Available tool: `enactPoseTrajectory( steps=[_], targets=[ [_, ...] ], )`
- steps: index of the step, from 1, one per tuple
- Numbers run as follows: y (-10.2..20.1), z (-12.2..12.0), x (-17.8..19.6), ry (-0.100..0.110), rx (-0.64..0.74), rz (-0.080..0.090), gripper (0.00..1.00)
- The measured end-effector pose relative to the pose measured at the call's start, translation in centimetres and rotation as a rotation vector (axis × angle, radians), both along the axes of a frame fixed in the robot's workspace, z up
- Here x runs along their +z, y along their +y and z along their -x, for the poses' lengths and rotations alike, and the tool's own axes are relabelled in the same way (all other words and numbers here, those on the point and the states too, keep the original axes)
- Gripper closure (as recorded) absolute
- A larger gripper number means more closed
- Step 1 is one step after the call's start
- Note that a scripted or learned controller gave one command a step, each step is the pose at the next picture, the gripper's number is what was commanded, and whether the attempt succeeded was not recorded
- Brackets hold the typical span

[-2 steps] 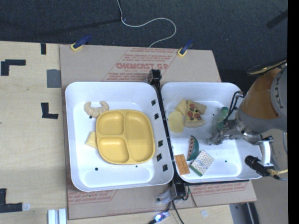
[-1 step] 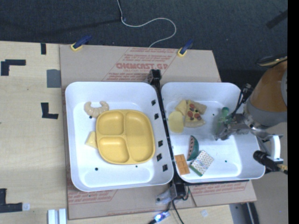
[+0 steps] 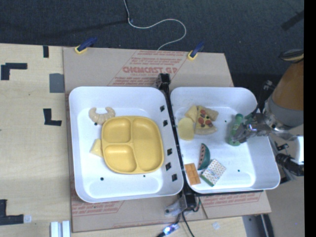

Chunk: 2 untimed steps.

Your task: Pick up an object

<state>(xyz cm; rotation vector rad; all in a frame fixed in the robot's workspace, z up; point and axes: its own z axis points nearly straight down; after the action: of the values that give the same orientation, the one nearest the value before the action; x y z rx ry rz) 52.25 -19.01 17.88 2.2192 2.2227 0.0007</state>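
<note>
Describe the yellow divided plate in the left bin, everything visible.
The yellow divided plate looks like matte plastic, rounded-square, with three compartments: two smaller at the top, one wide below. It lies flat, turned slightly, near the middle of the left bin. A pale croissant-like piece sits at its upper left corner, a yellow wedge at its left edge.

The grey arm (image 3: 289,100) reaches in from the right, its tool (image 3: 236,132) lowered and pointing left.

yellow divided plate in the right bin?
No, the yellow divided plate lies in the left bin, beside a croissant.
</note>
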Motion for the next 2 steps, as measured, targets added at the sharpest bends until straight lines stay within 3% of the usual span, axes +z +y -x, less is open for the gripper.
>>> enactPoseTrajectory(
  steps=[1,2],
  targets=[
    [0.0,-0.1,4.8,-0.003,0.000,0.001,1.00],
    [4.0,-2.3,4.3,0.002,0.005,-0.001,1.00]
  ],
)
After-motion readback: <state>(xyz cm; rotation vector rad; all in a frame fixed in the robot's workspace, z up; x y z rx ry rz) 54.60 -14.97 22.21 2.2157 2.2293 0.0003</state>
